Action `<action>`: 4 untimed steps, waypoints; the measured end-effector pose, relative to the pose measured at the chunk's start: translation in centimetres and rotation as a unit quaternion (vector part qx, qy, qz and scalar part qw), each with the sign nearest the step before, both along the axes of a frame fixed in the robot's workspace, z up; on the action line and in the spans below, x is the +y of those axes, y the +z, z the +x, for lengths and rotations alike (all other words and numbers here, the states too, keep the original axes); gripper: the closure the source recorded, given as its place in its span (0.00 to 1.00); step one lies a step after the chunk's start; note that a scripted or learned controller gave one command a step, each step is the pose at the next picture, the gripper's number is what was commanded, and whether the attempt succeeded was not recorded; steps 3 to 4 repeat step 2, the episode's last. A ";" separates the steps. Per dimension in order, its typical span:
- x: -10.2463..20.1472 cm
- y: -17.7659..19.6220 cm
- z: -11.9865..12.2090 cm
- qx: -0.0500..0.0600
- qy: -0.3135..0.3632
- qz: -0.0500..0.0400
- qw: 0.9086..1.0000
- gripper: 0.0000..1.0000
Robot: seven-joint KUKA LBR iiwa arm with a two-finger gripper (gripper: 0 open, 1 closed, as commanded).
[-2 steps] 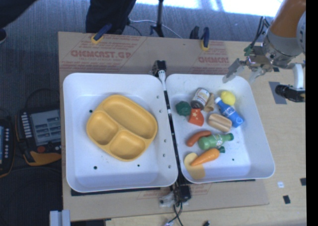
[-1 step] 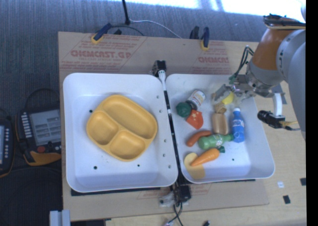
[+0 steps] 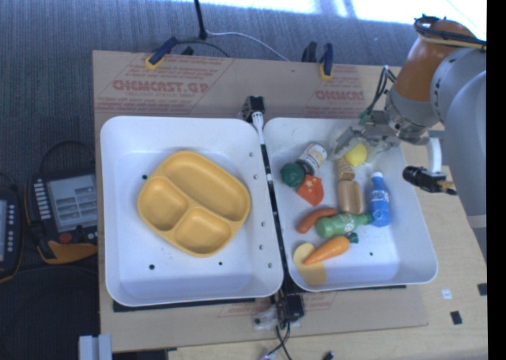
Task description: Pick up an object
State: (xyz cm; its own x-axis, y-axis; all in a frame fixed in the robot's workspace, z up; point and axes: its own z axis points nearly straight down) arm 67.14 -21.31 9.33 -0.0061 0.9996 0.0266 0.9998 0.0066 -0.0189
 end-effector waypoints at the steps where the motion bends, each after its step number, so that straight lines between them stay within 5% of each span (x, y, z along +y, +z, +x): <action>1: -0.3 1.2 0.2 -0.005 0.000 -0.005 1.000 1.00; 2: 6.3 11.1 -5.6 -0.010 -0.002 -0.013 1.000 1.00; 4: 6.3 11.1 -5.6 -0.010 -0.002 -0.013 1.000 1.00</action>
